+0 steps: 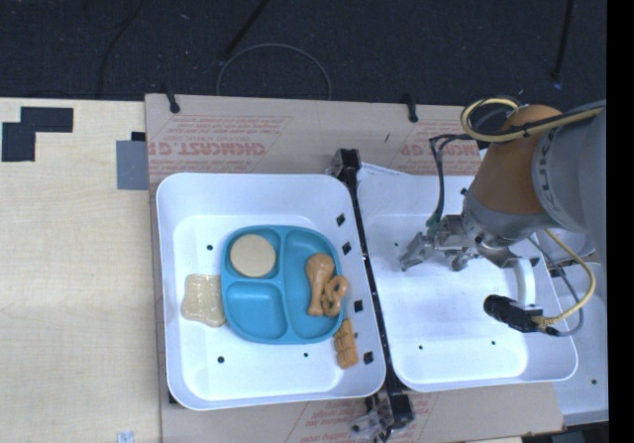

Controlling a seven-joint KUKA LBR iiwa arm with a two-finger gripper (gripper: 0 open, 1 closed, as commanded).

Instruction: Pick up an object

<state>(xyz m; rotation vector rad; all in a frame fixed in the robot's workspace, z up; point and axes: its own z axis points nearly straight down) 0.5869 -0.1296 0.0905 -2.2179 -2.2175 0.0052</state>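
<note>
1. Pickable items sit left of the gripper [421, 251], in the left bin [188, 208]: blue tray [267, 310] holding a round cracker [252, 256] and pretzel pieces [325, 282].
2. A pale biscuit [202, 299] touches the tray's far edge.
3. The gripper, over the right bin [466, 372], holds nothing visible; how far it is parted cannot be told.
4. The bins' divider [359, 263] stands between.

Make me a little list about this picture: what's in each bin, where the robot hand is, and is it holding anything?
left bin: blue divided plate, plus a pale toast-like piece against the plate's left edge and a small brown piece by its lower right
on the plate: round tan disc, brown pretzel-like piece
right bin: gripper over its upper left part
holding: nothing seen between the fingers
arm: enters from the right
</note>
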